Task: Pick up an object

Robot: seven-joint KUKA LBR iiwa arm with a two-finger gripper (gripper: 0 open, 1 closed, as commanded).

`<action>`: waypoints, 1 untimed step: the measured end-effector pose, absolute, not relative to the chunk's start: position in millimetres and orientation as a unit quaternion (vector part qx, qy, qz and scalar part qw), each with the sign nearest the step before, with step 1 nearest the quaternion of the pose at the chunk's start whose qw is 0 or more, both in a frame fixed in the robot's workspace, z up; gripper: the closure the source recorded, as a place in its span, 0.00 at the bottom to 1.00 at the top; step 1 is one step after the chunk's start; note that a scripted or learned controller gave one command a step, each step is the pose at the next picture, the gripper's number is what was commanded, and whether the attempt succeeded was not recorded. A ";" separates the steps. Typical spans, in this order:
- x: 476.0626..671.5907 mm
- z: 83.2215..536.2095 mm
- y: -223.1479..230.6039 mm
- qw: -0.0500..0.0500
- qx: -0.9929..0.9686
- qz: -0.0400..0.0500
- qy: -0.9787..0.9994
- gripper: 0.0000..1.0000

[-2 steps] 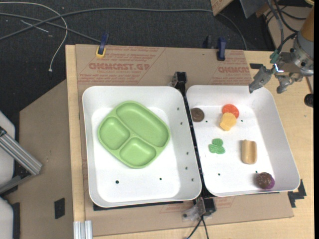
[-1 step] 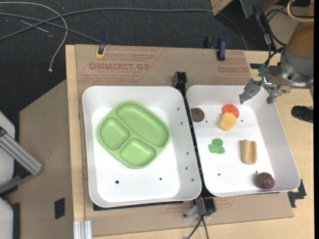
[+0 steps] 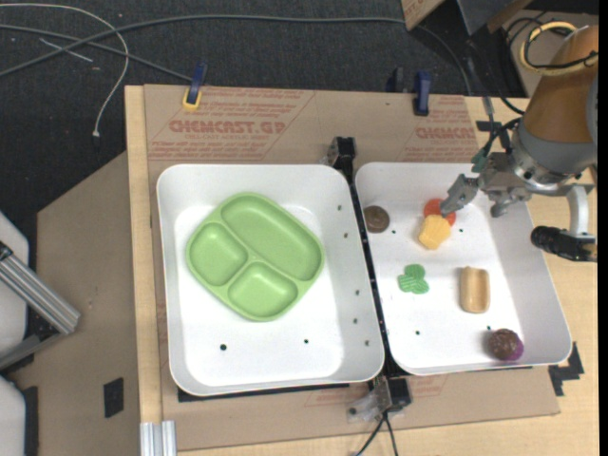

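Now | gripper (image 3: 464, 196) over the right bin (image 3: 532, 302), finger state cannot tell | yellow block (image 3: 434, 233) just below it, red piece (image 3: 435, 207) beside | brown round (image 3: 377, 218), green piece (image 3: 412, 279), tan roll (image 3: 474, 289), purple ball (image 3: 504, 344) scattered | green tray (image 3: 254, 255) in left bin (image 3: 190, 350)

I see my arm (image 3: 560, 103) reaching in from the right, its orange band above the grey wrist, the hand (image 3: 463, 196) angled down to the left.
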State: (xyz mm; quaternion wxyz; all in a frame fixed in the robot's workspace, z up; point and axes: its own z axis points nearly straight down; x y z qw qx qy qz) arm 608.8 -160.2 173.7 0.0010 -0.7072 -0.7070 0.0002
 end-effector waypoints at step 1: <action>601.2 125.4 -166.3 0.003 -0.707 0.002 -0.707 0.00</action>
